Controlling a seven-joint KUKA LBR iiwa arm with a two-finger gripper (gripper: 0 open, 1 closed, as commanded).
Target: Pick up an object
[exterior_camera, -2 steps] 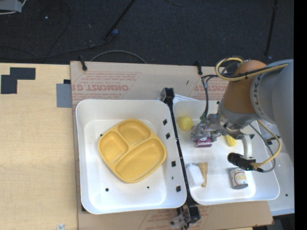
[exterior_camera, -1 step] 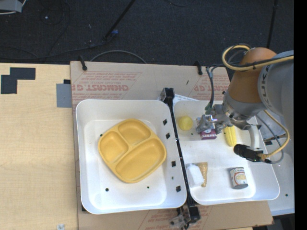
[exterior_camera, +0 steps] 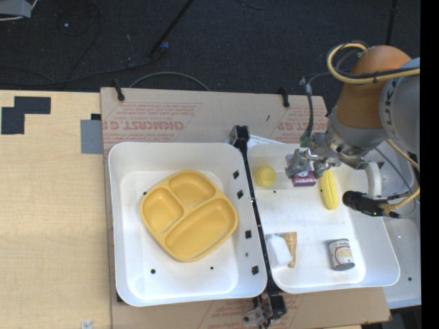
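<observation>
My gripper (exterior_camera: 300,164) hangs low over the back of the right bin (exterior_camera: 374,269), reaching in from the right. Directly beneath its tip is a small maroon box (exterior_camera: 304,179); whether the gripper touches it I cannot make out. A yellow ball-like fruit (exterior_camera: 265,176) rests to the left of the box. To the box's right lies a yellow corn cob (exterior_camera: 328,188), lengthwise. Nearer the front stand a small tin can (exterior_camera: 340,254) and a white-and-tan packet (exterior_camera: 283,249).
The left bin (exterior_camera: 130,266) holds a yellow divided plate (exterior_camera: 188,214). A black divider rail (exterior_camera: 248,204) separates the two bins. Bare white floor shows in the middle of the right bin between the corn and the can.
</observation>
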